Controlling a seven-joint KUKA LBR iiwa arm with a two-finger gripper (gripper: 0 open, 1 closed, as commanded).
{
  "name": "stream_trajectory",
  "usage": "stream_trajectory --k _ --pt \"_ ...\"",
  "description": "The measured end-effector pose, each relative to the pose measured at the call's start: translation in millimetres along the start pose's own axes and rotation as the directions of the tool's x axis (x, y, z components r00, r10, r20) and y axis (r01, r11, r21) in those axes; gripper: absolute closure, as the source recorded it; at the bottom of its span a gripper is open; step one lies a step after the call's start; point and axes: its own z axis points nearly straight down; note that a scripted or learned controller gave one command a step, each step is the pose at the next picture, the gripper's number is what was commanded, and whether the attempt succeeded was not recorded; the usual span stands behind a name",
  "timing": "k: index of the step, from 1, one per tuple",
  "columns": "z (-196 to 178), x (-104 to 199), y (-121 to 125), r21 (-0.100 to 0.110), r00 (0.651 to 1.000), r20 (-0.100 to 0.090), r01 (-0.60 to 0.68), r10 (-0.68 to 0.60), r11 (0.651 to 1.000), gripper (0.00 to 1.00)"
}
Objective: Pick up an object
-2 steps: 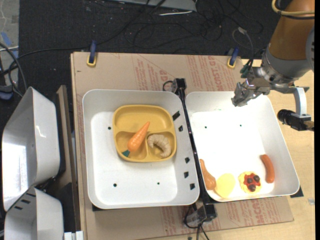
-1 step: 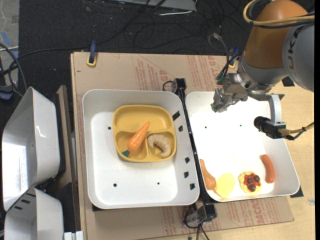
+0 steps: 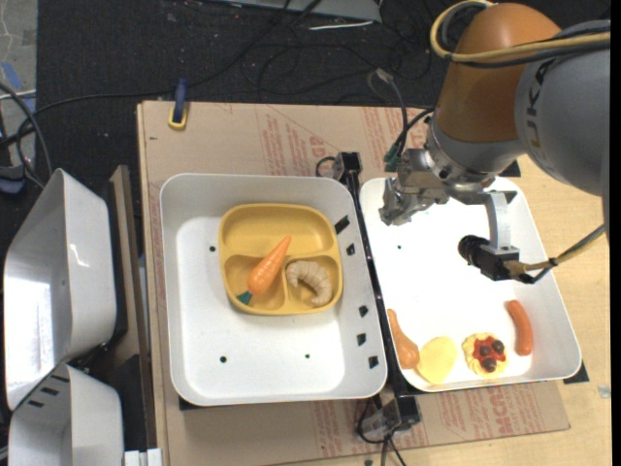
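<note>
Two shallow white bins sit side by side on a brown cardboard-covered bench (image 3: 281,134). The grey arm (image 3: 572,95), smooth with a rounded orange band (image 3: 495,61), reaches in from the right over the right bin (image 3: 543,260). Its gripper (image 3: 400,207) hangs above that bin's upper left corner; nothing is seen between the fingers, and how wide they stand cannot be told from this angle.

The left bin (image 3: 194,260) holds one yellow divided plate (image 3: 277,223), glossy plastic with rounded corners and three compartments. Two toy foods lie in it: one orange carrot (image 3: 269,265), tapered, lying on a slant across the divider, and one pale curled shrimp (image 3: 312,280) in the lower right compartment.

The right bin carries four small toy foods along its lower edge, all well apart from the gripper: one orange spoon-like piece (image 3: 401,340) at the left wall, one pale yellow rounded piece (image 3: 438,359) just beside it, one small round tart (image 3: 484,352) with dark red berries on top, and one smooth red-orange sausage (image 3: 522,326), short and rounded at both ends, near the right wall
</note>
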Motion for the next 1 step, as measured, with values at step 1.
stream_trajectory --k 1 --pt "17.8 51.4 -8.4 0.001 1.000 0.001 0.000 0.000 1.000 1.00"
